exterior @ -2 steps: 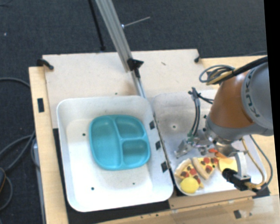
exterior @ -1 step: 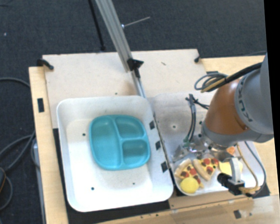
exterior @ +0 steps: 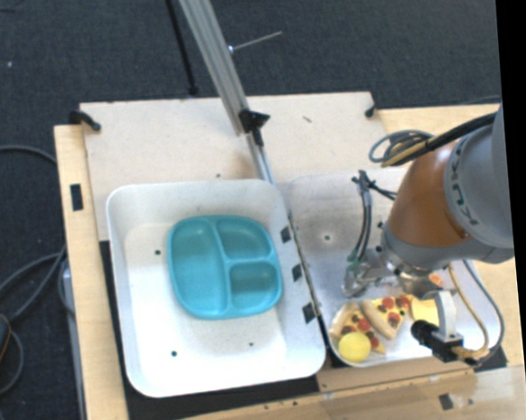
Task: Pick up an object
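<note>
Wood table (exterior: 194, 137), two white bins: arm's end effector (exterior: 363, 274) is low in the right bin (exterior: 323, 218), grip state can't be told, with the pizza slice (exterior: 386, 313) and yellow ball (exterior: 353, 345) just near-right of it; teal tray (exterior: 224, 266) left.

Tray (exterior: 223, 266) smooth plastic, likely; bins (exterior: 140, 259) matt white.

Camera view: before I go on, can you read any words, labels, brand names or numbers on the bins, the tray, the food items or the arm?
None can be read.
Blue tray: plain, no markings.
White bins: small dark marks, not text.
Food items: no lettering visible.
Arm: no readable label.
</note>
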Tool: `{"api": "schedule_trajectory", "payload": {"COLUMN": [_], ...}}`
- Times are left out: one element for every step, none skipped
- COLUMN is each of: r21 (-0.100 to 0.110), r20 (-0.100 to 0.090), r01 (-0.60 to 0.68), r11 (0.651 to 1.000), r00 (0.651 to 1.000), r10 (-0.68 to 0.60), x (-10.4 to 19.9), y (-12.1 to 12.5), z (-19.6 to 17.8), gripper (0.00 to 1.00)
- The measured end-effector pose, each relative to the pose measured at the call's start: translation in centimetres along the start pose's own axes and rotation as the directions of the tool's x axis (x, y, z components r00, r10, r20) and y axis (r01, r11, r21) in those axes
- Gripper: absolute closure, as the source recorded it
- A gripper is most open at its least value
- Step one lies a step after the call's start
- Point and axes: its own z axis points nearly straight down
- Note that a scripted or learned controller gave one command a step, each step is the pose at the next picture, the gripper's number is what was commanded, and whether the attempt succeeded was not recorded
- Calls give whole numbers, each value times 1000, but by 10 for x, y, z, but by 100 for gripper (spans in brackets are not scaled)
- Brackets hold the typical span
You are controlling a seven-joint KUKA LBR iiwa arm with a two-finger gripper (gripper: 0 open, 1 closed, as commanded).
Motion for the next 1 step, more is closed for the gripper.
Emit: {"api": "schedule_trajectory", "payload": {"r21": [-2], "r20": [2], "r01": [5], "r11": [1000], "r00": [1000], "r10": [-5], "x": [-6], "y": [2], "z": [-44], "gripper": [100]}}
